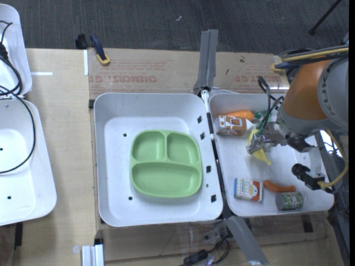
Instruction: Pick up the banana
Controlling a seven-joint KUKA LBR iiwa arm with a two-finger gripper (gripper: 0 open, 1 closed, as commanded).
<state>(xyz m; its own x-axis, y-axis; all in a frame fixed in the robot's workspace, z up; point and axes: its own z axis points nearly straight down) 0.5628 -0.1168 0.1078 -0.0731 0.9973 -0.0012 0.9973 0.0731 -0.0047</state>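
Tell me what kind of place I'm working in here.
Most likely a robot lab test bench, not a kitchen: two white bins on a wooden board, toy food such as a banana and carrot, a green divided plate, and loose cables.

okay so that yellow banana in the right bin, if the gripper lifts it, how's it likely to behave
The curved yellow banana looks smooth and tapered, so it may slip or swivel in the gripper sitting right over it. It looks like a small toy, probably light. Lying flat on the right white bin, it seems unlikely to roll.
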